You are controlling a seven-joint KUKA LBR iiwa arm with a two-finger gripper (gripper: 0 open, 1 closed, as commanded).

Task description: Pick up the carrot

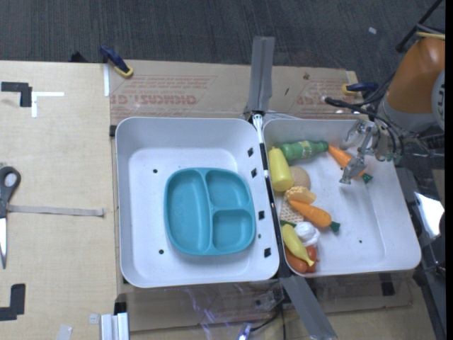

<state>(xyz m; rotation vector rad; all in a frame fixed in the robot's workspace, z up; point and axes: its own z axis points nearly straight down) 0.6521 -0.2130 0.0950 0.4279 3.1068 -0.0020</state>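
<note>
Reaching in from the right edge of the table, the arm has its tool (352, 167) low over the right bin (375, 239), near that bin's far right corner. A carrot (338, 154) lies right there: its orange body runs from the far left toward the near right, with a green end showing on the near-right side of the tool. The tool's metal crosses the carrot about midway along, so the two overlap from this angle. Whether the tool is spread over it, pinching it or only hanging in front of it cannot be told from this slant.

The relation that matters is this overlap. The carrot's long axis lies slantwise to the bin's walls, and the tool appears to sit across that axis rather than along it, which would likely suit a grip on the narrow width.

A second carrot (310, 212) lies well apart, near the bin's left wall and closer to the near edge, in a pile with other toy food. A green bottle (303, 149) lies just left of the first carrot, close enough that it could be nudged.
</note>
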